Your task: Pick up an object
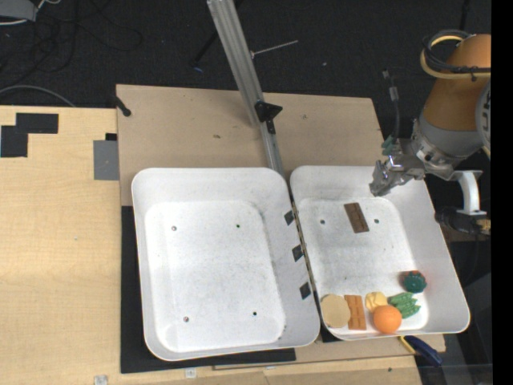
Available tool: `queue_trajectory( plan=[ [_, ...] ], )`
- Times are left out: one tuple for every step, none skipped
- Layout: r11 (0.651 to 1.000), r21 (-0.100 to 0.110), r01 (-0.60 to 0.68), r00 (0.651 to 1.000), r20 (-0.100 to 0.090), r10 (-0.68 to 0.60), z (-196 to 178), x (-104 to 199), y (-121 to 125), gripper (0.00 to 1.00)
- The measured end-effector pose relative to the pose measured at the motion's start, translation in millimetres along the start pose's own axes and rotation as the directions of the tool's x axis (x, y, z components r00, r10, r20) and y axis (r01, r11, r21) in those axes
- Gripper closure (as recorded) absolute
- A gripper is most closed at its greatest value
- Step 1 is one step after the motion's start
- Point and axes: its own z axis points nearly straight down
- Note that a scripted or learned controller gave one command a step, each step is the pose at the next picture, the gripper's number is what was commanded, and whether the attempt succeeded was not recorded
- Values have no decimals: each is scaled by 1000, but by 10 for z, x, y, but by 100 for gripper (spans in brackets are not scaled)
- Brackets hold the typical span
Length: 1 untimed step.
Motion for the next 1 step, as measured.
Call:
queue_trajectory(
  plan=[
    [1000,0,0,1000,0,0,-101,427,-202,100]
  ],
)
